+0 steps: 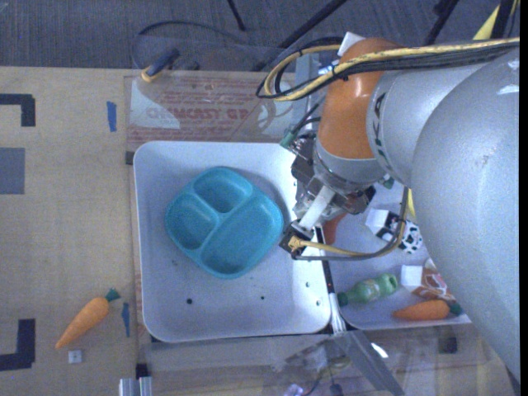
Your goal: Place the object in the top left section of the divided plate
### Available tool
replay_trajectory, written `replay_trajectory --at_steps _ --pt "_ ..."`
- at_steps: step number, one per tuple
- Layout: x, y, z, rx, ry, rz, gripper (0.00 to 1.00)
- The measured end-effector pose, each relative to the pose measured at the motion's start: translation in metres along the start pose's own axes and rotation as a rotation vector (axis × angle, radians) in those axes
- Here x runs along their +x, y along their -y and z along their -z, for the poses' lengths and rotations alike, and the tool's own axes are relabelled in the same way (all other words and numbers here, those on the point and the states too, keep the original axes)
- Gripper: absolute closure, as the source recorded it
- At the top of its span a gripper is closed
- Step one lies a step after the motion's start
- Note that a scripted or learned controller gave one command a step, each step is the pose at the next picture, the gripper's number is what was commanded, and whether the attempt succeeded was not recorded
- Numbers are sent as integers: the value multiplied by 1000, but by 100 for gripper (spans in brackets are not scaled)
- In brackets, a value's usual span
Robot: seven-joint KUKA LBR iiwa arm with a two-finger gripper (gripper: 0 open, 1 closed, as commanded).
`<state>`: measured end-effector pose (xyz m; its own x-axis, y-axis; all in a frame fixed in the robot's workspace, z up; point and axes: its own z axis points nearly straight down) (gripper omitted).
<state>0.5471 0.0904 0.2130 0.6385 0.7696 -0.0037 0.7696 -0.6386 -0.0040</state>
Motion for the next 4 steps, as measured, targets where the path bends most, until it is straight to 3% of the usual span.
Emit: replay_trajectory --at_steps 1,2,3,4 --pt "9 97 -30 -1 -1 -1 100" --pt "8 96 -30 -1 -1 -2 0" --pt "8 96 -21 0 0 -3 100" --pt "8 96 -21 0 0 -3 0"
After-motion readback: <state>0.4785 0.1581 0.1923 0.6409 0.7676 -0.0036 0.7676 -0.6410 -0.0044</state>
